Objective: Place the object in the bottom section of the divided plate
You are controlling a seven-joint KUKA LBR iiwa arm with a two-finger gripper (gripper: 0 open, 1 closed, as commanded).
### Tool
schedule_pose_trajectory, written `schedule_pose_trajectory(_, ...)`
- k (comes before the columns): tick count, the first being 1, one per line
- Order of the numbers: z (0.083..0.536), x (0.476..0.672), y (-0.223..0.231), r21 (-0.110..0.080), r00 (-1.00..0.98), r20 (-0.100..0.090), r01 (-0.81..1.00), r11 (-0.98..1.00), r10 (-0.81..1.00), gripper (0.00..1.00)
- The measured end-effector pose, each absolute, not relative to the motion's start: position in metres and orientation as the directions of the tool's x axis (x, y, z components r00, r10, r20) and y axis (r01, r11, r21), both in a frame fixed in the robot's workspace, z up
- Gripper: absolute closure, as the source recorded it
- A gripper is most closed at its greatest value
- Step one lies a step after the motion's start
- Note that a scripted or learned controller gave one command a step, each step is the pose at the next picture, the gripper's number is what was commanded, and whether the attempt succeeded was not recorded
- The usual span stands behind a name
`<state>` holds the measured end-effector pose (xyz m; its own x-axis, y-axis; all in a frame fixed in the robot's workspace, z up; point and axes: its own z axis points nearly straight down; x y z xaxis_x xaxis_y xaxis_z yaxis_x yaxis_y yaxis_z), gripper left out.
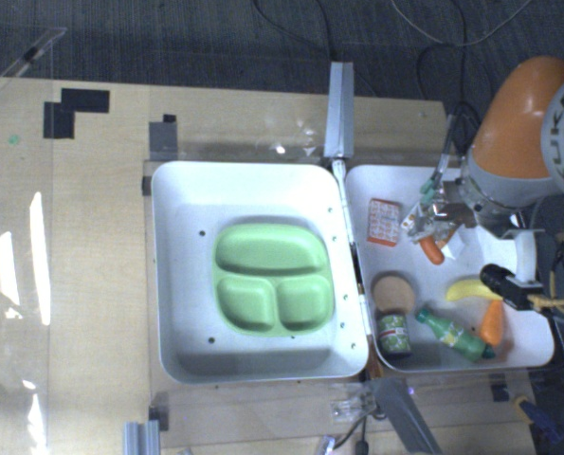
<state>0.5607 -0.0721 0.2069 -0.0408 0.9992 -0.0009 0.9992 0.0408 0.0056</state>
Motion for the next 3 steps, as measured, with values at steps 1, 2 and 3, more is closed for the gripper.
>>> schedule_pose_trajectory(1,0.222,0.611,0.004,0.004,0.002,0.000,1.000,-0.002,1.000,1.00)
schedule_pose_trajectory(2,0.239,0.605,0.110,0.004,-0.099,0.001,0.995,0.099,0.995,1.00)
schedule_pose_trajectory(3,0.239,0.605,0.109,0.004,-0.099,0.000,0.995,0.099,0.995,0.00)
